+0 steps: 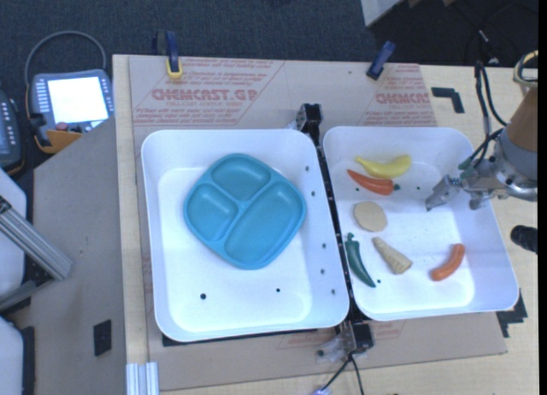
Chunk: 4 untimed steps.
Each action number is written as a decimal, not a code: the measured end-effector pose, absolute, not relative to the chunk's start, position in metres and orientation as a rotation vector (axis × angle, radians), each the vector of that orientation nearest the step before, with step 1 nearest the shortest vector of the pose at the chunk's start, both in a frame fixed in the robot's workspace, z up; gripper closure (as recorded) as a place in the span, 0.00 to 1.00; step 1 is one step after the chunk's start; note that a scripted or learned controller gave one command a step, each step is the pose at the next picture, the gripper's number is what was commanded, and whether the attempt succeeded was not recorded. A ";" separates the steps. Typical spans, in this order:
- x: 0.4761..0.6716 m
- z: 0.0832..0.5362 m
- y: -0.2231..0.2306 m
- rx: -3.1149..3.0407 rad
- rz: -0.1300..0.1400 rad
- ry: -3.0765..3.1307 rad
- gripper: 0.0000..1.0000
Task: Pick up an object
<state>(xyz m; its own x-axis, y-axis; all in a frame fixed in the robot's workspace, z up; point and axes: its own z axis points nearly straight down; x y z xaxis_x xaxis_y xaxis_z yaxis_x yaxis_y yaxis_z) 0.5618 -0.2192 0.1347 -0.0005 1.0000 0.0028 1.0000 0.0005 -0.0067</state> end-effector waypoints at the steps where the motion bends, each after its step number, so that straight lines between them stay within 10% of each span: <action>1: 0.563 0.148 -0.220 -2.221 0.000 -2.222 1.00; 4: 0.556 0.264 -0.217 -2.224 -0.002 -2.226 1.00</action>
